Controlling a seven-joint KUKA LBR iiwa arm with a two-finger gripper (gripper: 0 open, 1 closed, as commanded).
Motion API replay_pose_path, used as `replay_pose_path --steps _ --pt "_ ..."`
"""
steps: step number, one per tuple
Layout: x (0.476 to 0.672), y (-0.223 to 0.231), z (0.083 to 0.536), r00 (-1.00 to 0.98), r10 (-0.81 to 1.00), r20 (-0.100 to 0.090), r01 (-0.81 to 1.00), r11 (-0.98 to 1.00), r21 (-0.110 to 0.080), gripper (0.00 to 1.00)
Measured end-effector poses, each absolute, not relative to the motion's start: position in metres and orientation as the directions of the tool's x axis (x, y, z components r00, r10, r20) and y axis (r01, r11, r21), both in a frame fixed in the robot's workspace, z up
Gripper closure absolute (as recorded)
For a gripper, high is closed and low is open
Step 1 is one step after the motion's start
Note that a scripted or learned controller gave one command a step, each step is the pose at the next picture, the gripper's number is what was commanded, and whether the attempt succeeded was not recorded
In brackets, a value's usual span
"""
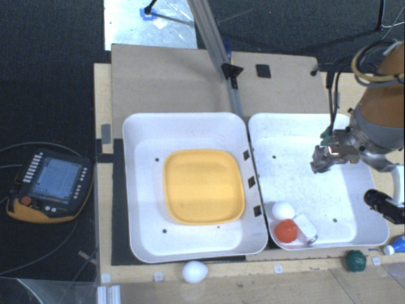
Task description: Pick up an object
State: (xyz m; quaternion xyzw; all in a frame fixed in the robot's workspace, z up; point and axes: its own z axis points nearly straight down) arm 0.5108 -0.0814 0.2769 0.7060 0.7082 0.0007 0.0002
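Over the right bin [364,233], upper-middle area, the claw [321,160] hangs above bare white floor; the arm [380,116] comes in from the right edge. Claw opening: cannot tell (it reads as one dark lump from above), and nothing is visible in it.

Right bin contents, all clustered in the near-left corner: white ball [283,210], orange ball [286,231] just in front of it, small white block [305,227] touching the orange ball's right side. All sit well apart from the claw.

Left bin [136,189]: yellow square plate [204,185] lying flat at centre.

Bench [164,75], front strip outside the bins: white egg [195,272] below the left bin, dark green ball [355,260] near the right bin's front corner.
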Motion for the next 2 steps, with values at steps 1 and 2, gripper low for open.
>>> replay_pose_path --steps 1,2 --pt "0.506 -0.031 0.258 -0.004 1.000 0.001 1.000 0.004 0.000 1.00" --pt "0.507 0.020 0.244 -0.003 1.000 0.001 1.000 0.003 0.000 1.00"
